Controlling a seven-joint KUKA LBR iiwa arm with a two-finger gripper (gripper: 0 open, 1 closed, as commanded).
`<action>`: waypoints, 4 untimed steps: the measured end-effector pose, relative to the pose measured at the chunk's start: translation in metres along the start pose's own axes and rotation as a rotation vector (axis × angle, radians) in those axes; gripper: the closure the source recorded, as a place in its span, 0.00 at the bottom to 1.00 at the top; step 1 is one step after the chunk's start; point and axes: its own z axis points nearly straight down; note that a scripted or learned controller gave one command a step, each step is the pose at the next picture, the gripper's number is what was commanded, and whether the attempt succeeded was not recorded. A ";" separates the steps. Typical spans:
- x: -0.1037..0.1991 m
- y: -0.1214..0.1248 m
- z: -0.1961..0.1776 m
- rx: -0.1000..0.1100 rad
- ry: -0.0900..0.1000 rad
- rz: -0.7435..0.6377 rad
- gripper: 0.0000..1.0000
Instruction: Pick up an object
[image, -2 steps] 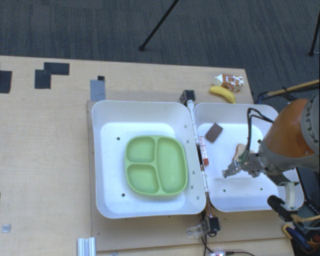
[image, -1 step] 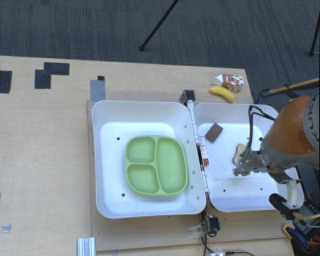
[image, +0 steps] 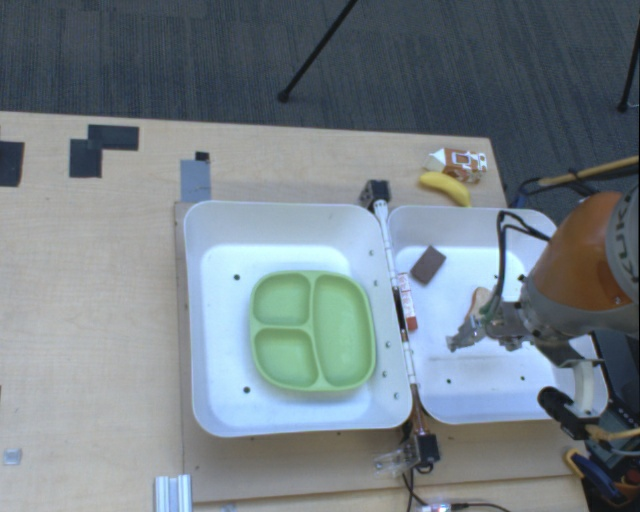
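Observation:
My gripper hangs low over the middle of the right bin, at the end of the grey arm with its orange band coming in from the right. A small tan object lies right beside the gripper on its far side; whether they touch is unclear. A dark brown block rests on the bin floor further back and to the left, apart from the gripper.
The left bin holds a green divided plate. A banana and a small packet lie on the bench behind the right bin. Cables and clamps sit along the bins' front edge.

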 end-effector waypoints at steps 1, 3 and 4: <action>0.018 -0.006 0.008 0.015 0.002 0.004 0.00; 0.094 -0.003 -0.066 0.013 0.002 0.004 1.00; 0.093 -0.004 -0.066 0.014 0.002 0.004 0.00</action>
